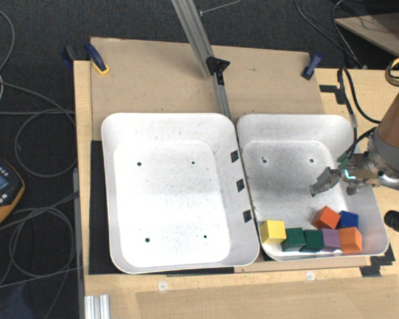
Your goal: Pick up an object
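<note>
The right-hand shallow white plastic bin (289, 138) serves as the landmark here. Along its near wall sits a cluster of small coloured blocks: a yellow cube (274, 230) at the left end of the row, then a dark green block (294, 238) touching a second green block (313, 239), then a pale purple block (331, 238) and an orange-brown block (350, 239) in the bin's near right corner. Just behind that row lie a tilted orange-red block (328, 216) and a blue block (349, 218) beside it. The grey two-finger gripper (322, 182) reaches in over the bin's right wall and hangs above the bin's bare speckled floor, a little behind the orange-red block and apart from it — nothing lies between the jaws, and whether they stand apart or together I cannot tell from this slant. To the left of the landmark bin, touching it along a seam with small black clips, is the second shallow white bin (120, 135). Both rest on the pale wooden bench (153, 65), and a grey metal pole (196, 32) slants up from behind the seam.
</note>
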Tool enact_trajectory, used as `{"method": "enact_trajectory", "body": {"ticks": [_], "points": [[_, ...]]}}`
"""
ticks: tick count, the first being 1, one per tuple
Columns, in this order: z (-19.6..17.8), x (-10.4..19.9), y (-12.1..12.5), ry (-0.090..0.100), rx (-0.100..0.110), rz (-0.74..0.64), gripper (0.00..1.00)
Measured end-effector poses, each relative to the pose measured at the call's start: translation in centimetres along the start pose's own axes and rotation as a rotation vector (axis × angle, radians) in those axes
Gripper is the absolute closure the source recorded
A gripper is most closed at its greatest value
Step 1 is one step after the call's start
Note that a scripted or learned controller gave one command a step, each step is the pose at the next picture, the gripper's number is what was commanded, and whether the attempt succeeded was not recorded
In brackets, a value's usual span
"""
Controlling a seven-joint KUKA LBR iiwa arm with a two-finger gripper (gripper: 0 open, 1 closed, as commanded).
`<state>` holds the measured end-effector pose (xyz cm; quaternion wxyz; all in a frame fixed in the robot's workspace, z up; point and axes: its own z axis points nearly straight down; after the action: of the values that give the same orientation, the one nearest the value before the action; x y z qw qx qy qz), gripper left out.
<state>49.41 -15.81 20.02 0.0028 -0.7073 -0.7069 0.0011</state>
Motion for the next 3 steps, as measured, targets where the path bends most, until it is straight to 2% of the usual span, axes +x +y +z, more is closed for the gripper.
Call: {"method": "enact_trajectory", "body": {"ticks": [1,3], "points": [[-0.2,0.0,0.1,-0.001,-0.005,-0.001,0.0],[9.5,0.7,0.0,0.0,0.0,0.0,0.0]]}}
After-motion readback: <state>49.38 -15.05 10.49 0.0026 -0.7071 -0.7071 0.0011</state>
